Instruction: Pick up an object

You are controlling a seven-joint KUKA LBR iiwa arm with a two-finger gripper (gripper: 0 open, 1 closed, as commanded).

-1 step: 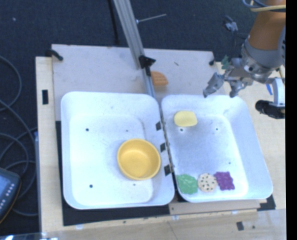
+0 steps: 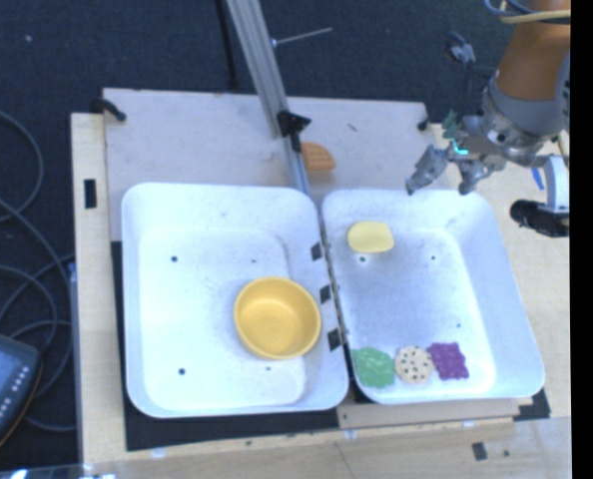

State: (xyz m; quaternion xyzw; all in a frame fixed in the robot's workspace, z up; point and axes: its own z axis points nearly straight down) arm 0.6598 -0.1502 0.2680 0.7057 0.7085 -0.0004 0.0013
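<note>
A grey arm with an orange band reaches in over the worktop (image 2: pixel 207 133), its claw (image 2: pixel 444 173) spread wide and grasping nothing, poised above the far rim of the right bin (image 2: pixel 496 297). Below and to the left of the claw, inside that bin, a pale yellow piece (image 2: pixel 370 237) lies near the far wall. Well below the claw, along the bin's near wall, three small items sit in a row, close together: a green one (image 2: pixel 374 366), a round cookie-like one (image 2: pixel 413 364) with dark spots, and a purple one (image 2: pixel 448 360). Far to the claw's lower left, in the left bin (image 2: pixel 177 267), a yellow bowl (image 2: pixel 277 316) stands upright toward the divider between the two bins. To the claw's left, beyond both bins, a small orange object (image 2: pixel 317 158) rests on the worktop beside a slanting metal rail (image 2: pixel 259 58). Dark cables trail across the floor at the far left, and a screen's corner (image 2: pixel 2 387) shows at the lower left.
</note>
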